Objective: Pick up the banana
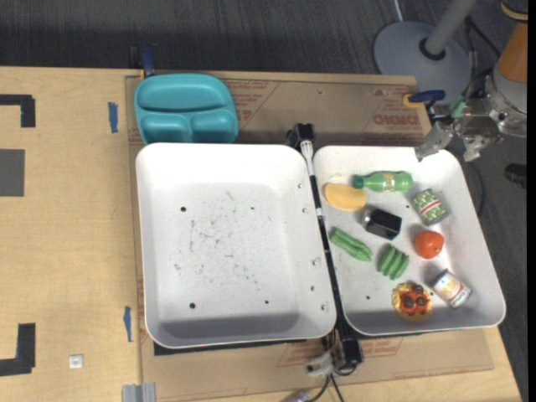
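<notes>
Cardboard-topped bench (67, 224) carries two white bins; the right bin (477, 249) holds the banana (344, 196) near its upper-left corner, beside a green bottle (383, 181). At far right the gripper (448, 143) hovers over that bin's upper-right rim, fingers spread, holding nothing.

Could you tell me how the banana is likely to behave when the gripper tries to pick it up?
The banana looks smooth and rounded, so it may slip or pivot. It seems a small, light toy. Touching the green bottle, it could nudge that aside.
</notes>
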Robot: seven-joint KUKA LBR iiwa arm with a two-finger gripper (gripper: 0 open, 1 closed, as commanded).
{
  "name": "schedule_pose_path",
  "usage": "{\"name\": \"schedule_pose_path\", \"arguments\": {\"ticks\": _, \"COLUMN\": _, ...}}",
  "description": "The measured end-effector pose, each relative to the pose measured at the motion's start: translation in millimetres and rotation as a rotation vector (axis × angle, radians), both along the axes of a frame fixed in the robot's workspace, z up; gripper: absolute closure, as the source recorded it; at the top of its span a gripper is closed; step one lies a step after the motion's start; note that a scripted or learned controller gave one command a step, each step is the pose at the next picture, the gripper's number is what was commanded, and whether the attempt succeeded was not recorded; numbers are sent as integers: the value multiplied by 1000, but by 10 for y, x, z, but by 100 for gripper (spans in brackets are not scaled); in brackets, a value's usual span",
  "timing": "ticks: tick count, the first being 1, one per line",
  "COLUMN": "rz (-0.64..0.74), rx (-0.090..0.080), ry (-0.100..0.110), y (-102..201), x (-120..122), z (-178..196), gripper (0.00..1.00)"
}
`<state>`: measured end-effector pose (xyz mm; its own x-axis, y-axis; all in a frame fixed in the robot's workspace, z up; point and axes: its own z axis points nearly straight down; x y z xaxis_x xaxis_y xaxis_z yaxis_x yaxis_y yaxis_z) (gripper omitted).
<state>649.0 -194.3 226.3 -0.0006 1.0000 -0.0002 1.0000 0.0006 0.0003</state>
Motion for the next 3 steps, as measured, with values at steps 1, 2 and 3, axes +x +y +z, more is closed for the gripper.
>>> {"name": "schedule_pose_path", "arguments": {"ticks": 1, "rz": -105, "rx": -1, "ry": -4, "y": 606, "x": -191, "z": -1396, "gripper": 0}}
{"name": "schedule_pose_path", "arguments": {"ticks": 2, "rz": 194, "rx": 2, "ry": 2, "y": 868, "x": -546, "z": -1396, "gripper": 0}}
{"name": "schedule_pose_path", "arguments": {"ticks": 3, "rz": 474, "rx": 2, "ry": 2, "y": 967, "x": -1290, "z": -1027, "gripper": 0}}
